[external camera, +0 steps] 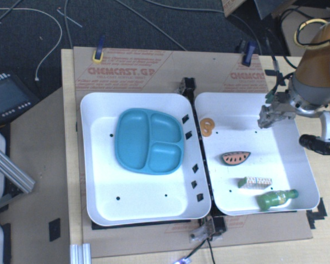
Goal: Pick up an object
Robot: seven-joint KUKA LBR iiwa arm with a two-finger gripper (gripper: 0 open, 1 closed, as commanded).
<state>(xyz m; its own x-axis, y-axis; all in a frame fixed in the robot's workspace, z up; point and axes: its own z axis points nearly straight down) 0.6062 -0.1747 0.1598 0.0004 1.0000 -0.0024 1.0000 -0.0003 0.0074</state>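
Fingers (267, 116) above right bin (297, 164); cardboard (126, 70) reads "CHEMCAST".

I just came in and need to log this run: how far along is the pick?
Done: nothing looks picked; the pretzel, watermelon slice, wrapped bar and green bottle all lie in the right bin, and the blue divided plate lies in the left bin. In hand: the gripper hangs at the right bin's far edge, nothing visibly between its fingers. Left: descend, grasp, lift.
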